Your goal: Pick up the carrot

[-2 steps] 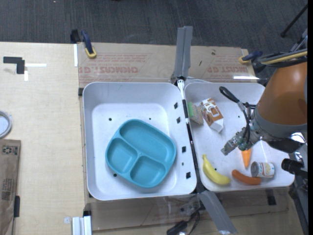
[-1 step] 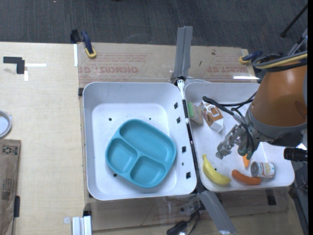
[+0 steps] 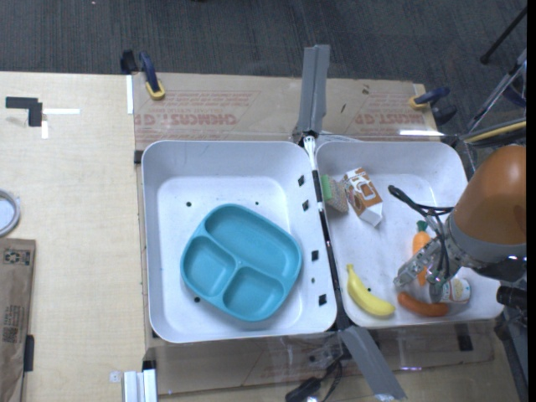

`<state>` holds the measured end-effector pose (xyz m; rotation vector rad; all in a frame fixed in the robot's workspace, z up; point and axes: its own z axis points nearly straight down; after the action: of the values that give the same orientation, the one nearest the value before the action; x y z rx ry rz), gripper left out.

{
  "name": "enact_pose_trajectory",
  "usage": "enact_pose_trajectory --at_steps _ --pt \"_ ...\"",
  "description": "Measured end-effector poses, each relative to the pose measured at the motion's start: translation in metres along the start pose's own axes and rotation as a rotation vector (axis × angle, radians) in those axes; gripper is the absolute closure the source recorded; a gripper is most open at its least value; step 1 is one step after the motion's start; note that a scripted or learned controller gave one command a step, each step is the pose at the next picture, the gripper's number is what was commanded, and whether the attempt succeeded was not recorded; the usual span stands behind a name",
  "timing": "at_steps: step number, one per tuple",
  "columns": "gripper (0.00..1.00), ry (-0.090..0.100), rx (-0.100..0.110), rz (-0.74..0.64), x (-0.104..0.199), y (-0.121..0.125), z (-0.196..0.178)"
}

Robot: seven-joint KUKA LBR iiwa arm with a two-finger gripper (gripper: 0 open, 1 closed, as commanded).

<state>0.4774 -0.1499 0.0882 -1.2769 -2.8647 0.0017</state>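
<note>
The end effector hangs low in the right bin, its grip state impossible to tell, just above the carrot lying beside a banana. Reversed lettering on the tabletop's cardboard stays unreadable.

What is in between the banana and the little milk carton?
Nothing. In the camera view, the stretch of white bin floor between the banana and the small carton is bare.
</note>
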Motion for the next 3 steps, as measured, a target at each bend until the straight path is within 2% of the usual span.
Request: enact_pose_trajectory --at_steps 1,2,3 --pt "1.0 -0.002 0.0 0.061 0.059 0.055 -0.122" --pt "1.0 0.0 0.0 -0.32 0.038 0.034 0.0" --pt "0.0 -0.012 -0.005 -0.319 0.035 0.036 -0.003"
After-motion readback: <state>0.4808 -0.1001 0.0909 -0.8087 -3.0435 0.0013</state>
